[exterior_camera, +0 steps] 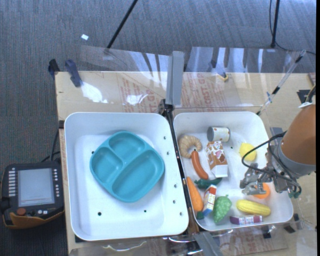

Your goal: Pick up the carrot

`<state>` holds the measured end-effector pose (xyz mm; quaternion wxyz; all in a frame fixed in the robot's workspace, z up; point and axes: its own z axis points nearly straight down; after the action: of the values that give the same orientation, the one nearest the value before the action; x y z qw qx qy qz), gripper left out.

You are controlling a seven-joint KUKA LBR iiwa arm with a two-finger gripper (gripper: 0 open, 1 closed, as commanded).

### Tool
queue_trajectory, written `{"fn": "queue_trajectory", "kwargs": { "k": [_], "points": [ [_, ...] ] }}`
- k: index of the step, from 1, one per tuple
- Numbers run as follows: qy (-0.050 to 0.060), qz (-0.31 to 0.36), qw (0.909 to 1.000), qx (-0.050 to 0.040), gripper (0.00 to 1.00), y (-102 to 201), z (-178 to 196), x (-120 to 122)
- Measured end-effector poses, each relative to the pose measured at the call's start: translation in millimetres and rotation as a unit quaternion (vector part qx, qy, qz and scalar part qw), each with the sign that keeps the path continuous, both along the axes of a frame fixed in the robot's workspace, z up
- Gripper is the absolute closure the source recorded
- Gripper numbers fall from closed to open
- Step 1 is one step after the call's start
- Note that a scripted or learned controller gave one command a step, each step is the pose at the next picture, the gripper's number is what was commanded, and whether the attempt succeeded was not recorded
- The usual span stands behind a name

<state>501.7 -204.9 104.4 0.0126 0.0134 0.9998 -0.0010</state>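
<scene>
Your carrot [194, 194] lies along the right bin's [224, 115] left wall at about 7 o'clock in that bin, well apart from the gripper [257, 184] at 3 o'clock, whose grip I cannot tell. Lift clear first, cross over the milk carton [217, 159] and corn [253, 207], then descend with jaws straddling the carrot's narrow width, since the wall and the sausage [199, 165] leave little room.

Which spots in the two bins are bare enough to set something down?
Left white bin: bare floor rings the teal divided plate, widest along its near edge. Right white bin: bare patch in the far right corner, past the small tin can and yellow lemon. Its near half is crowded around the orange carrot, the corn cob and the claw.
</scene>
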Motion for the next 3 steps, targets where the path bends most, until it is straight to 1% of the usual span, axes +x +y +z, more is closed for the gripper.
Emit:
{"fn": "queue_trajectory", "kwargs": {
  "k": [1, 2, 3],
  "points": [
    [-0.004, 0.000, 1.0000, -0.0005, 0.00, 0.2, 1.6, 2.4],
    [-0.009, 0.021, 0.9997, -0.0025, 0.00, -1.5, -4.9, 0.8],
    [-0.011, 0.161, 0.9868, -0.0056, 0.00, 1.6, -6.5, 2.7]
  ]
}}
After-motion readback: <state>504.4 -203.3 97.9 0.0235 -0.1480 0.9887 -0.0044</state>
